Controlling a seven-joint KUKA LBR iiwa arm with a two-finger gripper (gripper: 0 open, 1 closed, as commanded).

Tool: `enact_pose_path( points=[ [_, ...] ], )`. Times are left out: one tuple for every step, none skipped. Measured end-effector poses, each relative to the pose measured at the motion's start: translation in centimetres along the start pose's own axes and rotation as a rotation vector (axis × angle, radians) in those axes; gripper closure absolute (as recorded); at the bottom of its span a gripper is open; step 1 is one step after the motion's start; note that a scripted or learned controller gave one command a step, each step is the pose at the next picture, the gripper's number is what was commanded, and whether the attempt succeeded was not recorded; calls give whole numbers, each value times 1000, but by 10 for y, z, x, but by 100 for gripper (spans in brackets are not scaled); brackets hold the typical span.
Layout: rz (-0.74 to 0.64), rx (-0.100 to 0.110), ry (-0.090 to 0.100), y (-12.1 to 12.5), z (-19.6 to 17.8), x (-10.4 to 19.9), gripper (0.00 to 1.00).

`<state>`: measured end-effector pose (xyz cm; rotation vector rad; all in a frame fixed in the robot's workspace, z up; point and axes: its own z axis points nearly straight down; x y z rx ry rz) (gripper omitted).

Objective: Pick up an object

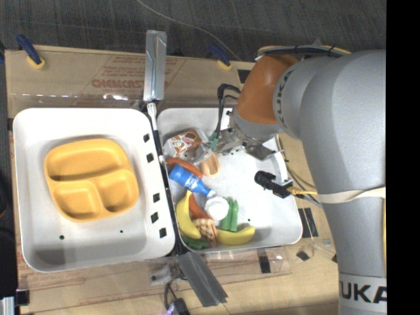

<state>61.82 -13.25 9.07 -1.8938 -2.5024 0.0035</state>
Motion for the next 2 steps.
enact_pose_path(
  points=[
    [-4,0,0,1,-11,0,100],
    [165,-9,-1,54,-105,80,100]
  ],
)
